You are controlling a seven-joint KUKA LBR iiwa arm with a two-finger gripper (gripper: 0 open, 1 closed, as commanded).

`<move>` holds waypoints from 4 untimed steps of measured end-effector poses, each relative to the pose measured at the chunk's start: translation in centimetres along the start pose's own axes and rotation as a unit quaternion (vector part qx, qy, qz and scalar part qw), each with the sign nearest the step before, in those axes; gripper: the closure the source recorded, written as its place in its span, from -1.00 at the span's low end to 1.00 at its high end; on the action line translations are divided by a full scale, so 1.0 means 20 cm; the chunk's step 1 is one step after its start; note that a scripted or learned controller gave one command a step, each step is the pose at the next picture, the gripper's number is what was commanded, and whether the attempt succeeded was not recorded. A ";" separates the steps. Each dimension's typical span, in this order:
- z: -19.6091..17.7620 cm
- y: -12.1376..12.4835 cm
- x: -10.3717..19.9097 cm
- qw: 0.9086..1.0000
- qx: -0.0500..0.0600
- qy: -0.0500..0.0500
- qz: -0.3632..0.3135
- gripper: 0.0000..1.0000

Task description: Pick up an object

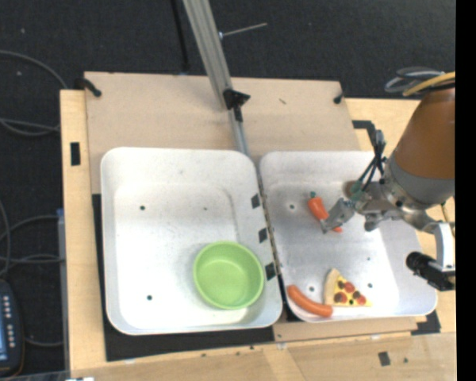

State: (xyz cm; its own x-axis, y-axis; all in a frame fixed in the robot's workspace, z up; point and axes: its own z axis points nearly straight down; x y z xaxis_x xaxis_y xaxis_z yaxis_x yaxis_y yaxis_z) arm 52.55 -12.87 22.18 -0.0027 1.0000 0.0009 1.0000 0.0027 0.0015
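Note:
In the right bin [397,292], a small orange carrot [317,207] lies near the middle. My gripper [334,222] hangs just right of and below it, fingertips close to the bin floor beside the carrot. A tiny red bit shows at the fingertips. A pizza slice [343,290] and a red-orange sausage [309,302] lie at the bin's front edge. A green bowl [228,274] sits in the left bin [143,181].
A slanted metal pole [214,62] rises behind the bins, meeting the divider between them. The arm's orange and grey body [424,149] overhangs the right bin's right side. Cables lie on the dark floor at the left.

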 end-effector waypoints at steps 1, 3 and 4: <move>0.00 0.00 0.00 1.000 0.000 0.000 0.001 -1.00; 0.48 0.06 0.04 1.000 0.002 -0.001 0.003 -1.00; 0.61 0.06 0.03 1.000 0.001 -0.002 0.002 -1.00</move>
State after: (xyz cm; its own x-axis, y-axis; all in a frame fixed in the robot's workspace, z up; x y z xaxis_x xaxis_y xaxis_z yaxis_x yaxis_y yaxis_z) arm 53.71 -12.30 9.98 0.0022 1.0000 -0.0024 1.0000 -0.0022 -0.0009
